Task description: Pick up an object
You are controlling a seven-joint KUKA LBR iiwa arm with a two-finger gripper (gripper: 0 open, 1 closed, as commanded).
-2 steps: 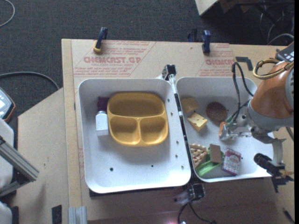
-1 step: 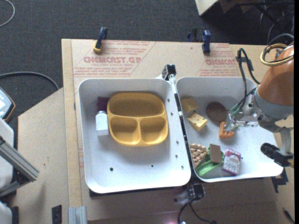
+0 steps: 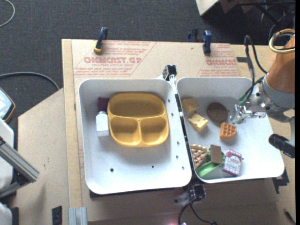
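My gripper (image 3: 237,115) hangs over the right bin (image 3: 262,153), near its upper right part. It is just right of a round brown patty (image 3: 217,112) and just above an orange waffle (image 3: 228,131). Nothing shows as held in it. Further left in the same bin lie a tan bread piece (image 3: 190,105) and a yellow cheese wedge (image 3: 198,122). Along the bin's front edge are a lattice cracker (image 3: 198,153), a small brown block (image 3: 215,153), a green pea pod (image 3: 206,169) and a pink carton (image 3: 232,163).
The left bin (image 3: 136,172) holds a yellow divided tray (image 3: 138,118), with a white bottle (image 3: 102,123) and a dark purple item (image 3: 103,102) beside its left side. Blue clamps (image 3: 206,41) grip the board's far edge. Cables run along the right.
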